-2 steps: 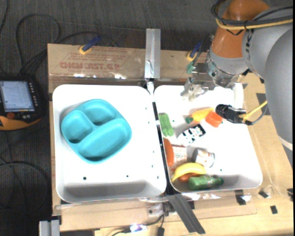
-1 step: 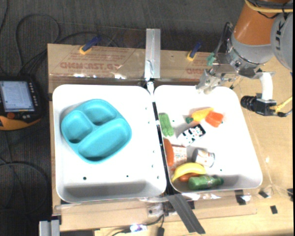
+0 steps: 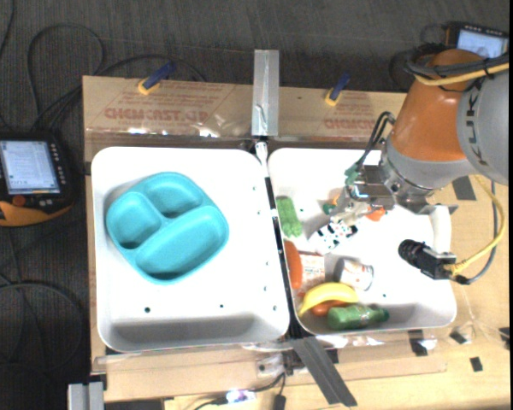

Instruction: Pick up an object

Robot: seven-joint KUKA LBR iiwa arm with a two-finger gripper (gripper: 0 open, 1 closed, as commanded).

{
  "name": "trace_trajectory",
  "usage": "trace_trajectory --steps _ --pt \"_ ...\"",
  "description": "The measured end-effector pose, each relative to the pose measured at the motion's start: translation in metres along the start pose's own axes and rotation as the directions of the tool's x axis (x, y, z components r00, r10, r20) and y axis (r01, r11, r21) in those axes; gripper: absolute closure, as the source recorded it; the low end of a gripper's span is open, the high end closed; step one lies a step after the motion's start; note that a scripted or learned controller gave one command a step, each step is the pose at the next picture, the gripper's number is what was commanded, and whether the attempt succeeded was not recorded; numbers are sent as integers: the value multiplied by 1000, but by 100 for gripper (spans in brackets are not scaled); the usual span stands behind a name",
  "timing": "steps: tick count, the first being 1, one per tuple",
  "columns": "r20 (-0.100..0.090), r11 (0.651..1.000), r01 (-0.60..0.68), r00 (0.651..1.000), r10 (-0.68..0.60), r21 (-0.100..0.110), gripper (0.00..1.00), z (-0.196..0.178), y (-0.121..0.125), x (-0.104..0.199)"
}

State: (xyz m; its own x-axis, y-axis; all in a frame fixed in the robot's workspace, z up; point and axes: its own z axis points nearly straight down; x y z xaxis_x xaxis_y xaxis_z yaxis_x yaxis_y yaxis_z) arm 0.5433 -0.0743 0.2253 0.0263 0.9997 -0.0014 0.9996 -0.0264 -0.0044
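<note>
1. You had the tool (image 3: 356, 202) hanging over the right bin (image 3: 410, 293), nearer its far edge than its near one. The arm came in across the bin's right edge. You could not tell whether the tool was spread or pressed together, because the wrist hid that, and nothing showed pinched in it.
2. The likeliest thing to pick was the small black-and-white speckled piece (image 3: 335, 229), just beside the tool toward the bin's middle, on bare floor. It looked light and stiff, and probably quick to skid on the smooth plastic. You would have done best to come straight down and close across its narrow sides.
3. A green block (image 3: 288, 216) lay along the wall shared with the left bin, with an orange carrot-like piece (image 3: 294, 267) below it.
4. A banana (image 3: 327, 295) sat in the near corner on that same side, and a green vegetable (image 3: 357, 316) lay just beside it at the near edge. These looked like hollow toys — light, rounded and slippery, so apt to roll out of a grip unless taken across the middle.
5. A small pale cup (image 3: 356, 272) lay tipped on its side just above the banana.
6. For room, the floor by the right bin's right edge was mostly bare and gave free travel. The shared wall crowded the block and the carrot-like piece, and the near corner was packed.
7. The left bin (image 3: 179, 306) carried a teal divided plate (image 3: 167, 225) toward its far-left corner — wide and shallow, so likely only its rim would have suited the tool.
</note>
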Motion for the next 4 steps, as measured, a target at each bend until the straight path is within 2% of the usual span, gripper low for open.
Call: trace_trajectory --steps 1,2,3,4 --pt "-1 1000 1 1000 -1 2 100 -8 0 1" --pt "1 996 86 996 -86 -2 100 -17 78 78" --pt "3 966 259 966 -259 -3 100 -20 83 78" --pt "2 943 334 943 -334 -2 100 2 52 84"
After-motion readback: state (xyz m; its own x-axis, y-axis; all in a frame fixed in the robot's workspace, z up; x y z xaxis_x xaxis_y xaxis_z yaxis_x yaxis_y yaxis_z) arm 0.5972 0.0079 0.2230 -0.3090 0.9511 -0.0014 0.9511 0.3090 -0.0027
